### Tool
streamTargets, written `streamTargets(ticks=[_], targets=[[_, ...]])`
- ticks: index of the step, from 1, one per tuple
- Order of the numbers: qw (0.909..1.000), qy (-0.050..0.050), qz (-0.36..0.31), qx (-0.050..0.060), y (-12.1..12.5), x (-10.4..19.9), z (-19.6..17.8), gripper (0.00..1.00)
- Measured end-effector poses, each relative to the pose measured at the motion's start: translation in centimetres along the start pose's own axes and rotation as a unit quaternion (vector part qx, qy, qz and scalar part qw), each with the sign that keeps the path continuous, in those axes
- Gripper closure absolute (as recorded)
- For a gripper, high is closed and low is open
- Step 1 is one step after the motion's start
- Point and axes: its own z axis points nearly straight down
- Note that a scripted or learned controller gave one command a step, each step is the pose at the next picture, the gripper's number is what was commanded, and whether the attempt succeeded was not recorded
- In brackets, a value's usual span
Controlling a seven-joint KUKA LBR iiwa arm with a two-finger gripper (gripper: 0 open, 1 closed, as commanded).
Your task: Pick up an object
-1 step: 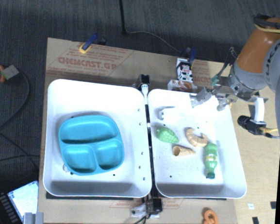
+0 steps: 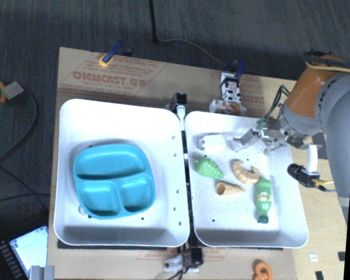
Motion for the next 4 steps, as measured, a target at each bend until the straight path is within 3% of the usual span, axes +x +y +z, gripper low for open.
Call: streamTargets(ticks=[1,2,3,4], targets=[[1.0,-0.001,0.001,0.0,-7.9,3.9,0.6,0.0],[1.0,-0.003,0.002,-0.002,-7.8,3.7,-0.4,1.0],[1.0,-0.003,0.002,-0.002,-7.8,3.7,-0.4,0.0],[1.0,0.0,0.001,0.002,-12.0,4.5,-1.6,0.0]])
